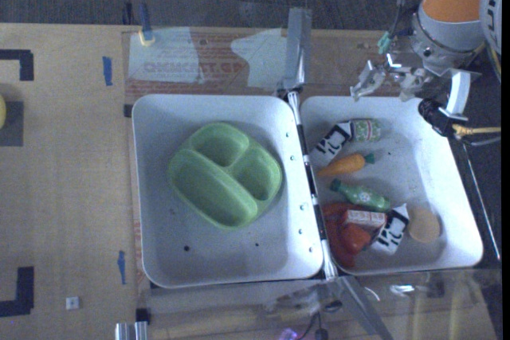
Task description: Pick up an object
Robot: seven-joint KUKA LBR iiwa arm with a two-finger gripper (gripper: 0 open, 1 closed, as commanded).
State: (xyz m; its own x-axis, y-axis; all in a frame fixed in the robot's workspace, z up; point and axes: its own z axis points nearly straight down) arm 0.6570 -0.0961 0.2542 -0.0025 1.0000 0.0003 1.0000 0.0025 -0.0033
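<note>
My gripper hangs over the back rim of the right bin, open, with nothing between its fingers. Below it in that bin lie a pale green can and a black-and-white carton. Nearer the middle are an orange carrot and a small green bottle. At the bin's front sit a red object, a red-and-white box, a second black-and-white carton and a tan ball.
The left bin holds a green divided plate. A metal divider stands behind the seam between the bins. Brown bench surface stretches to the left.
</note>
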